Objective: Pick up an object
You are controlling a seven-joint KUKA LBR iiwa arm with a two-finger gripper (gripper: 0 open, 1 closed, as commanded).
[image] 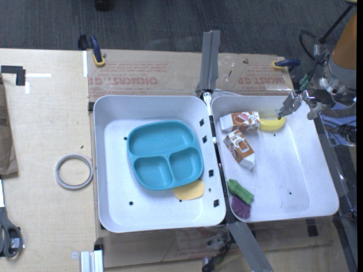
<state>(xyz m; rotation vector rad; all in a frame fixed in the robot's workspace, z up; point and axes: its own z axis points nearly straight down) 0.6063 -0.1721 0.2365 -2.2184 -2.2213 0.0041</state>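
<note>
My gripper (299, 109) hangs over the far right corner of the right bin (295, 174). Its two fingers stand apart, open, with nothing between them. The left fingertip (285, 108) sits just above and right of a yellow banana (271, 124). Beside the banana lies a small white and orange carton (245, 119), and a second carton (240, 149) rests below it. A green vegetable (240, 191) and a purple one (241, 208) lie at the bin's near left corner.
The left bin (110, 169) holds a blue divided plate (164, 154) and a flat yellow piece (190, 191). A grey divider post (210, 61) rises between the bins. A tape ring (74, 171) and scissors (8, 239) lie on the bench at left.
</note>
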